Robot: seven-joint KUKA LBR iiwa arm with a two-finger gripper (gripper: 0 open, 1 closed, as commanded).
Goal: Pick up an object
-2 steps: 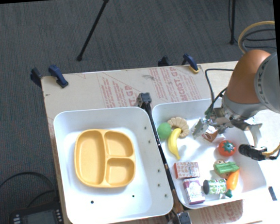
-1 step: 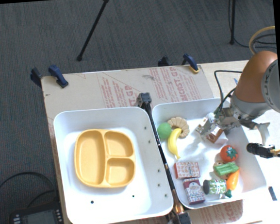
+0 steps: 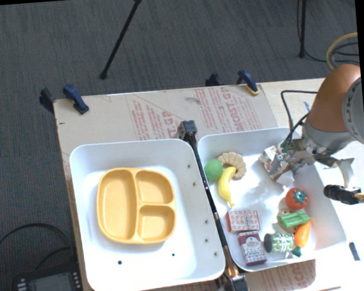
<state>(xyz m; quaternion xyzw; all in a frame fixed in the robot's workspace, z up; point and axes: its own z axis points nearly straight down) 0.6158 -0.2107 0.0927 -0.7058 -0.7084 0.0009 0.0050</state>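
The right bin (image 3: 323,237) holds several toy foods. A green ball (image 3: 213,169), a yellow banana (image 3: 226,185) and a tan ring-shaped pastry (image 3: 235,162) lie at its left. Toward the front are two small red boxes (image 3: 243,219) (image 3: 252,248) and a green can (image 3: 280,242). A tomato (image 3: 295,197), a green vegetable (image 3: 293,219) and a carrot (image 3: 303,232) sit at the right. A crumpled white and red packet (image 3: 270,159) lies at the back right. My gripper (image 3: 287,161) is low in that corner, right against the packet; the wrist hides the contact.
The left bin (image 3: 82,163) carries a yellow divided plate (image 3: 136,204). A black divider clamp (image 3: 187,130) sits between the bins. Blue clamps (image 3: 74,97) (image 3: 247,79) grip the board's back edge. The grey arm (image 3: 337,109) comes in over the right bin's far right corner.
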